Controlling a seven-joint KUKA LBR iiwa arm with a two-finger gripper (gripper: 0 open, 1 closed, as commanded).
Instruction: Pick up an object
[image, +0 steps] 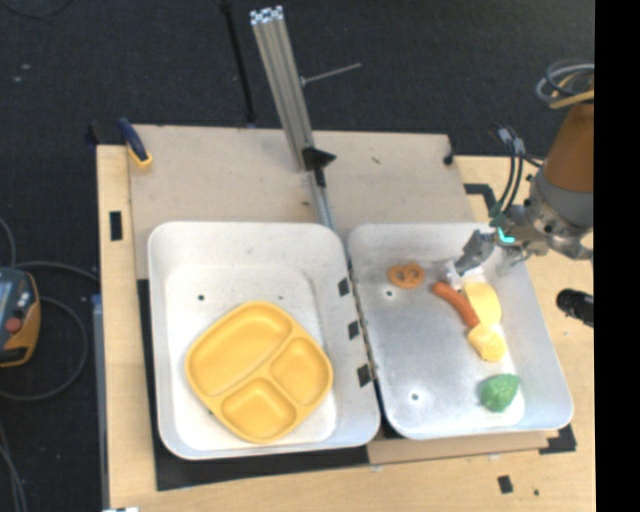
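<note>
**Gripper hanging over the right bin, can't read the fingers**

Arm (565, 190) comes in from the right, mostly cut off by the frame edge, so you just get the orange band + grey wrist w/ some cables. Gripper (470, 262) sits low over the upper part of the right bin (420, 400), just above the orange carrot-looking stick (455, 302). Whether it's wide, narrow or pinching anything, I honestly can't tell; the tip is a small blurry grey/white blob at this res. Also can't say if it's touching the carrot or just near it.

Stuff in the right bin: small brown pretzel-ish thing (406, 276) left of the gripper, two yellow chunks (486, 322) right beside the carrot (could be one piece, edges are mushy), and a green lump (499, 392) near the bottom right corner, apart from the rest.

Left bin (170, 250) has a yellow divided tray (259, 371), 3 compartments, lying tilted in the lower half.

Metal rail (285, 90) runs down from the top toward the gap btw the bins. Bench (220, 170) is tan, w/ a blue/yellow bit (134, 142) at the top left corner, too small to ID.
</note>
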